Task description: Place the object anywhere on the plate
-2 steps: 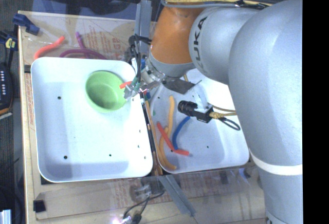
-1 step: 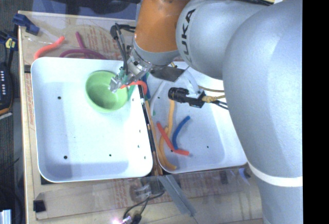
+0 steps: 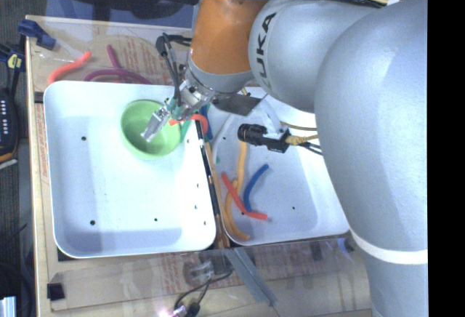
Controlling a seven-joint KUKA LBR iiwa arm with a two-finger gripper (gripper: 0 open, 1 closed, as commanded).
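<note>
The tool is over the green plate, which sits in the left white bin. The plate is right under the tool, so the tool does not need to go sideways to reach it. One grey finger points down and to the left, toward the middle of the plate.

Just behind that finger, on the arm's side, there is a small red and orange bit. It may be the object for the plate, or it may be part of the tool. It is too small and mixed up with other parts to be sure. I cannot tell if the tool is wide, narrow, or holding anything.

If that red bit is the object, it is already above the plate's right edge, and I think it only needs to go down a little and be let go.

To the right of the tool, in the other white bin, lie more things: a blue piece, a red piece and a long yellow piece. They are well apart from the plate. The arm comes in from that side too.
</note>
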